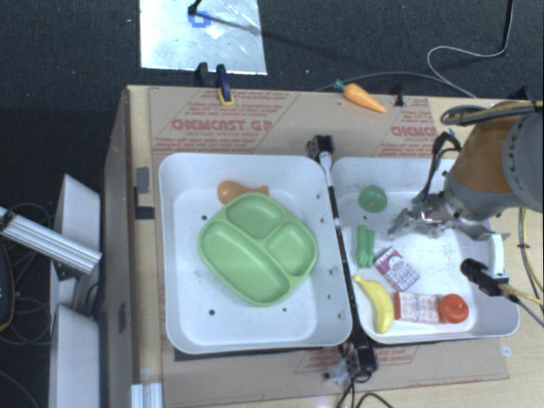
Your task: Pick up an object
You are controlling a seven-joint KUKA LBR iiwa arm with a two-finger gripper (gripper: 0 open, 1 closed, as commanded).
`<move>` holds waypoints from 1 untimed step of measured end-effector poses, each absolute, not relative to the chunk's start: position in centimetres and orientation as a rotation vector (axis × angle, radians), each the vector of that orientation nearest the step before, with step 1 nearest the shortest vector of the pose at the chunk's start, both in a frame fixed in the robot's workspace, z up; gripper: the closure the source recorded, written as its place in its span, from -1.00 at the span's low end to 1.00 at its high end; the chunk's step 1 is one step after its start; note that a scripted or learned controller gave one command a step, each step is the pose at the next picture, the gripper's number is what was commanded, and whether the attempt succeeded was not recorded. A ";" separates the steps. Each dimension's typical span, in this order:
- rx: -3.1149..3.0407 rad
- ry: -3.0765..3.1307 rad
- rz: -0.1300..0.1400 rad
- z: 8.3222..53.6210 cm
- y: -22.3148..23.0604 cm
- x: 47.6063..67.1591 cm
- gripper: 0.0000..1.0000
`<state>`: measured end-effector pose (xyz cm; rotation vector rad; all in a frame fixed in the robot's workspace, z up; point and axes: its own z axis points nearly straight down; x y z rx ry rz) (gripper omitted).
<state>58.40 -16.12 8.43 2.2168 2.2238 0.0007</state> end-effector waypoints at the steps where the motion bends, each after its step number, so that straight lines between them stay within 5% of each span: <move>1: 2.216 2.225 0.003 8.5 -10.0 62.2 -1.00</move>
